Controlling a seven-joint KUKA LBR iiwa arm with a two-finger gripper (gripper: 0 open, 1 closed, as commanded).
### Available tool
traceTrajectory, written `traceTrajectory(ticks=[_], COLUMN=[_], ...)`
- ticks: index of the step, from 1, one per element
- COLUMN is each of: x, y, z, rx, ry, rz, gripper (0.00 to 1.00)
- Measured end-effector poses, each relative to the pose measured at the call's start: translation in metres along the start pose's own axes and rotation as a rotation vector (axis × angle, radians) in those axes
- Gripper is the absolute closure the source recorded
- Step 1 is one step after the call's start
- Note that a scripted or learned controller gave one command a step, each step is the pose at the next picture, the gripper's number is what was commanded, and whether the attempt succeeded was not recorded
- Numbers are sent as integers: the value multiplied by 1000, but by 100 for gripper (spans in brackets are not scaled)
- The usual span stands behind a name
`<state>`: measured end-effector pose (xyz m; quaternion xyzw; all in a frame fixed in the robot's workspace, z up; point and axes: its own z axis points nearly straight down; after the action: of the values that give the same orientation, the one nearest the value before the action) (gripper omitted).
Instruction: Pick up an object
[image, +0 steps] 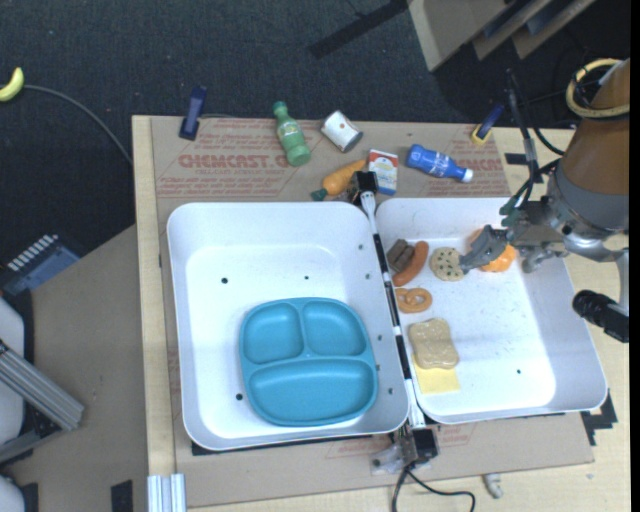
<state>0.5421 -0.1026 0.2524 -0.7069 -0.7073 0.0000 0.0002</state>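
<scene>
Two white bins side by side on the desk (150, 300). Left bin (200, 260) with a blue tray (308, 360) inside, down toward 6 o'clock. Right bin (560, 360) with toy food in it.

Grey arm (590, 190) coming in from 3 o'clock, with the claw (487, 246) low over the right bin near its 12 o'clock wall. Cannot tell if the claw is released or clenched. Small orange toy (501, 259) right at the claw tip, touching it or just under it, at about 1 o'clock in the right bin. Not clear enough to say held.

At 9 o'clock from the claw, a round tan cookie (446, 263) with dark dots, just beside it. Further toward 9 o'clock, a brown sausage (408, 260) by the wall between the bins. Below the sausage, toward 6 o'clock, a small orange ring (412, 298). Then a tan bread slice (434, 342), lying partly on a yellow cheese square (438, 379) at the 6 o'clock end.

Outside the bins, along the 12 o'clock side of the desk: a green bottle (291, 135), a white can (341, 130), a blue bottle (438, 163), a small carton (381, 170) and a toy carrot (342, 178).
</scene>
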Motion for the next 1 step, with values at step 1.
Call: traceTrajectory(ticks=[1], x=[-74], y=[55], z=[89], rx=[1], ry=[-1], rz=[2], gripper=[0])
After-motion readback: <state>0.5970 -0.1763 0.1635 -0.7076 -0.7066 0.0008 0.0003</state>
